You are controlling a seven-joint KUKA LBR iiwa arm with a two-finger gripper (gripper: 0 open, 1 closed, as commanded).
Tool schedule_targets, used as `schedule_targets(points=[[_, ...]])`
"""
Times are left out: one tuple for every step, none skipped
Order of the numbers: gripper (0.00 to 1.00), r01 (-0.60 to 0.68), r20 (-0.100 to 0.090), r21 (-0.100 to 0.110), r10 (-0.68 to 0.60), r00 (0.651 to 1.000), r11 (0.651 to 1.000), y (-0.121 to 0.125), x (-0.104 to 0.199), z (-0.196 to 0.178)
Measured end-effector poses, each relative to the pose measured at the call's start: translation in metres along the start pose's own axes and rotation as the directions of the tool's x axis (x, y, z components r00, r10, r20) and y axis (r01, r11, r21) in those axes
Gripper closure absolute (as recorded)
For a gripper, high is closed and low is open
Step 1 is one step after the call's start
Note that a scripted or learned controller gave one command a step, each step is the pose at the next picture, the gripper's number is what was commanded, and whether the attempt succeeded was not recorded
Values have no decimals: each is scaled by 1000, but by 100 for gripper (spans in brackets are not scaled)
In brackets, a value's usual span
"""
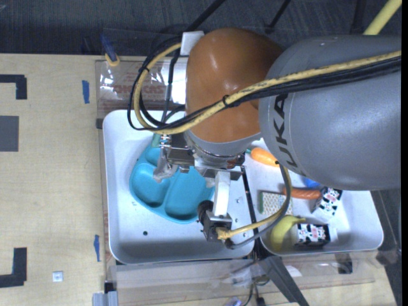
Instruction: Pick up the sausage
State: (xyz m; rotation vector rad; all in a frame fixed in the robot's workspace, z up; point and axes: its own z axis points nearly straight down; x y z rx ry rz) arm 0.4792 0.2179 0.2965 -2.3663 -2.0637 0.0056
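Over the left bin (121, 234), the arm (255, 107) crowds a blue dish (167, 193); hand state unclear.

Blue dish (167, 193), carrot (264, 156), pear (282, 232)

My arm's wrist band (226, 85) is glossy orange, smooth as lacquered plastic, and the link (338, 107) at three o'clock of it is satin grey. The left bin (121, 190) looks like smooth white plastic with a dull sheen. In it, the blue dish (169, 193) is matt moulded plastic. The bench (51, 171), at nine o'clock, shows pale, fine-grained wood, unpolished.
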Motion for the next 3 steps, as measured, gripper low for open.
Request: schedule_targets(points=[[0, -121, -1, -3, 121, 993, 993, 57, 15, -92], [0, 207, 0, 0, -207, 978, 978, 53, 14, -79], [0, -254, -2, -3, 254, 967, 967, 0, -5, -132]])
